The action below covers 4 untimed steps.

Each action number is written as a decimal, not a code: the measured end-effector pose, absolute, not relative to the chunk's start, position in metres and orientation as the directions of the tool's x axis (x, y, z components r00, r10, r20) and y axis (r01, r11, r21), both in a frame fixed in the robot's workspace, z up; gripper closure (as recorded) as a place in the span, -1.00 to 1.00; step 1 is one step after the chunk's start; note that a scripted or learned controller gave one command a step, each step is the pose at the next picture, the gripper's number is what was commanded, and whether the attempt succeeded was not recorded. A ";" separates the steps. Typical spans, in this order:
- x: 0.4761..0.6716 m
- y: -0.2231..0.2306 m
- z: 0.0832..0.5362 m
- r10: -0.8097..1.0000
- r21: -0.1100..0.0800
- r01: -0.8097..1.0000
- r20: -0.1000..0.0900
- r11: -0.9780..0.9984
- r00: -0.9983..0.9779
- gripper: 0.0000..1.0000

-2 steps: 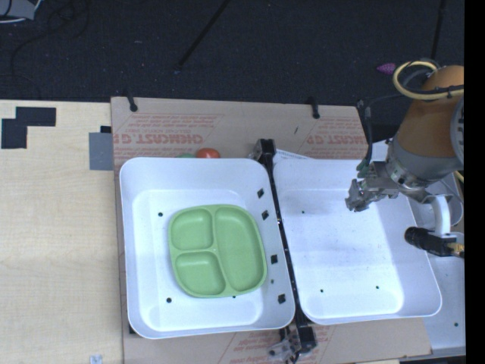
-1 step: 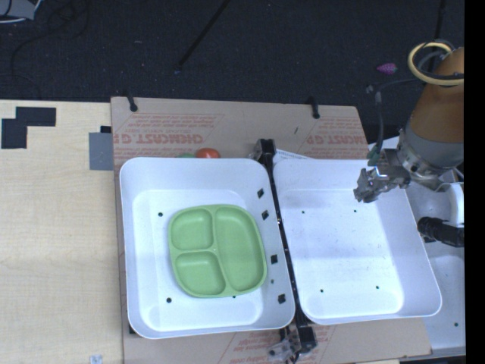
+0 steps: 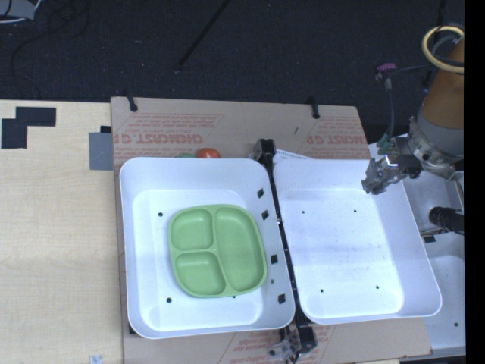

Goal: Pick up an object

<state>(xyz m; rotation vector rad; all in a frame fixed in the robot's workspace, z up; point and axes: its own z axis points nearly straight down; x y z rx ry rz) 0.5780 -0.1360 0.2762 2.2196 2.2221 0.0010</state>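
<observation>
The gripper [image 3: 377, 179], finger state impossible to tell, hovers at the right bin's [image 3: 413, 226] far right corner, so the approach step seems barely begun: it must next cross to the green divided plate [image 3: 217, 250] in the left bin [image 3: 144, 203].

Green tray [image 3: 217, 249] in left bin [image 3: 144, 180]; end effector [image 3: 377, 179] over right bin [image 3: 413, 287] rim.

The arm [image 3: 443, 105] is running off the right edge, so most of it is being cut away. The gripper [image 3: 377, 179] is appearing too small and blurred to read. Behind the left bin's [image 3: 151, 177] far rim, a red object [image 3: 208, 154] is peeking out, mostly hidden.
</observation>
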 end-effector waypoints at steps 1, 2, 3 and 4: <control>0.553 -0.089 0.259 1.000 -0.006 1.000 0.002 0.003 -0.003 1.00; 0.534 -0.031 0.245 1.000 -0.006 1.000 0.003 0.004 -0.004 1.00; 0.511 0.026 0.235 1.000 -0.007 1.000 0.002 0.004 -0.004 1.00; 0.492 0.073 0.221 1.000 -0.007 1.000 0.001 0.004 -0.004 1.00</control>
